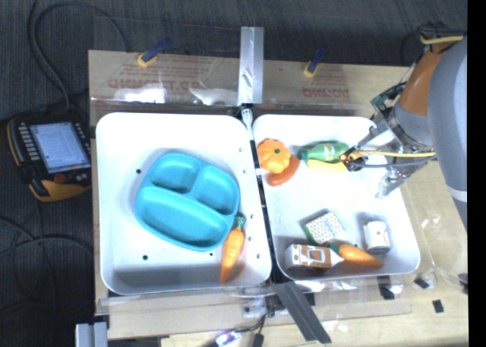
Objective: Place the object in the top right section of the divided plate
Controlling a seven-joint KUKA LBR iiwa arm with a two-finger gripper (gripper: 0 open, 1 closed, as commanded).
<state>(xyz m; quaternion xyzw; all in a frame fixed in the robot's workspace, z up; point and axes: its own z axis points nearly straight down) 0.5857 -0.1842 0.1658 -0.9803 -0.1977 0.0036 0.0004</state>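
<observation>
A blue divided plate (188,198) lies in the left bin (114,262), with nothing in its sections. A toy carrot (232,250) rests against the plate's lower right rim. My gripper (386,173) hangs over the upper right part of the right bin (410,262). A green bottle-shaped toy (323,152) lies just to its left, next to an orange pumpkin-like toy (276,160). Nothing shows in the gripper's grasp.
Along the front of the right bin lie a green-and-white checked packet (324,226), a small white can (376,235), a brown carton (308,257) and a second carrot (358,254). A pendant (52,149) sits left of the bench.
</observation>
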